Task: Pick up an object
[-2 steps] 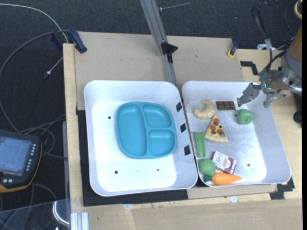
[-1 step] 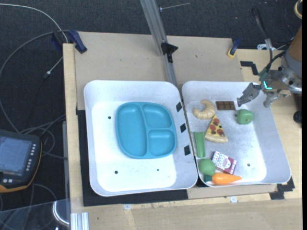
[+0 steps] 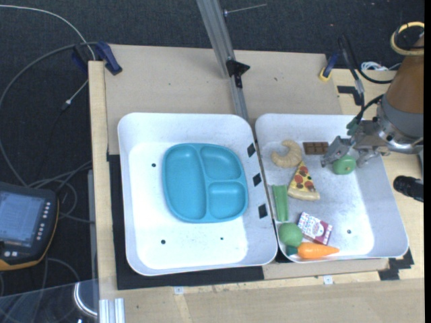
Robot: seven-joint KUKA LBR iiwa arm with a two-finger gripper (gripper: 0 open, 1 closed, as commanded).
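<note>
My gripper (image 3: 346,159) hangs over the back of the right bin (image 3: 377,210), with the grey arm and its orange band coming in from the right. A small round green fruit (image 3: 345,166) shows between its fingers, and the gripper is shut on it. Left of it lie a brown chocolate bar (image 3: 314,148) and a tan croissant (image 3: 288,153). A pizza slice (image 3: 304,183) lies a little nearer the front.
A green stick (image 3: 280,202), a green apple (image 3: 291,234), a pink-and-white packet (image 3: 314,228) and a carrot (image 3: 318,251) sit along the right bin's left and front sides. The left bin (image 3: 145,200) holds a blue divided plate (image 3: 204,182). A metal post (image 3: 219,32) rises behind the bins.
</note>
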